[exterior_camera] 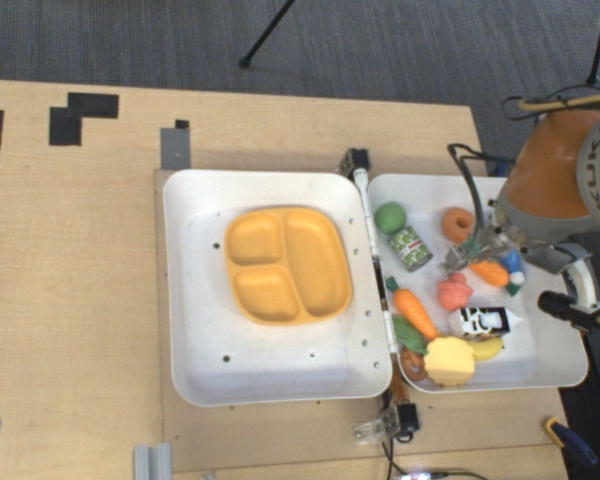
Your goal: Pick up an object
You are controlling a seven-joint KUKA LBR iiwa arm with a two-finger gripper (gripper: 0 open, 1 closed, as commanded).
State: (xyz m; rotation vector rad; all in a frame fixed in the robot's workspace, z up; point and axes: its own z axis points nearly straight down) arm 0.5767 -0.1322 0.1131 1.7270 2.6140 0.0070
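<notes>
While the arm (pixel 560 168) reaches in from 3 o'clock, conditions on the bench (pixel 70 298) read as follows, left to right.

Bench: light wood, with black marks (pixel 80 116) at its 10 o'clock corner.
Left bin (pixel 195 358): white and shallow, just beside the right bin; the two share a middle edge.
Tray (pixel 285 264): yellow-orange, three compartments, lying flat near the centre of the left bin, well apart from the toys.
Right bin (pixel 555 363): white, crowded with small toys through its middle and its 6 o'clock side.
Green ball (pixel 389 217): at 10 o'clock in the right bin, close to the shared edge.
Green can (pixel 411 248): tilted, just beside the ball at its 5 o'clock.
Carrot (pixel 414 313): orange, lying slantwise at 8 o'clock in the bin.
Yellow block (pixel 449 360): at 6 o'clock, near the front wall, touching the banana (pixel 488 348) on its 3 o'clock side.
Pink toy (pixel 454 292): mid-bin, at 6 o'clock from the gripper.
Doughnut (pixel 459 224): orange ring at 12 o'clock in the bin, just at 11 o'clock from the gripper.
Black-and-white toy (pixel 480 320): lies between the pink toy and the banana.
Gripper (pixel 470 256): low over the middle of the right bin, among the toys; whether its fingers are spread or closed cannot be told, and no object is seen between them.
Orange toy (pixel 490 273): just beside the gripper at its 4 o'clock; contact cannot be confirmed.
Arm: grey with an orange band, above the bin's 2 o'clock corner.
</notes>
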